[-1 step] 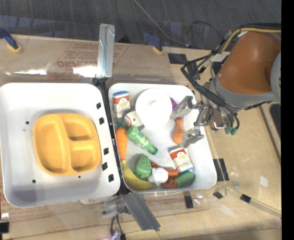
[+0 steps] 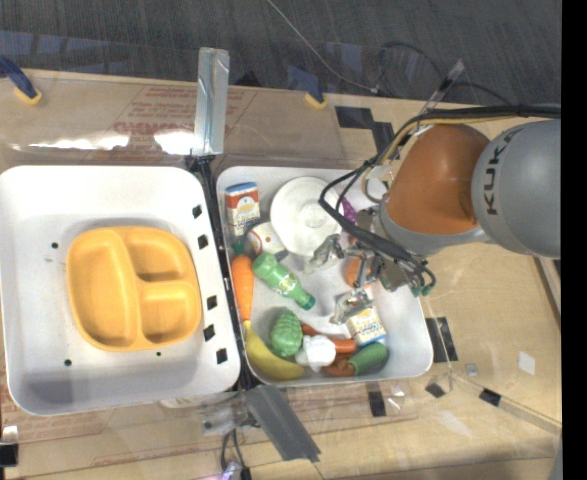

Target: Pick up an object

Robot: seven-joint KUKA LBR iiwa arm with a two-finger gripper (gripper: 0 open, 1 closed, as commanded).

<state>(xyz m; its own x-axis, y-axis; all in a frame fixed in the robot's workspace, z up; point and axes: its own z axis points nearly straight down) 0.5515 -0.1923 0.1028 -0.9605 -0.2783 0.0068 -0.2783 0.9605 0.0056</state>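
- Camera view: I see the gripper point(image 2: 358, 286) lowered into the right bin point(image 2: 413, 340), among the clutter; whether it is clenched or released I cannot tell
- Just beside it lie a green bottle point(image 2: 282, 280), a carrot point(image 2: 243, 287) and a small carton point(image 2: 366, 325); a banana point(image 2: 269, 362) sits at the near edge
- In the left bin point(image 2: 33, 368) I see a yellow divided tray point(image 2: 133, 287)

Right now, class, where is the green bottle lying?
The green bottle lies in the right bin, near its left side, beside the carrot and above the banana.
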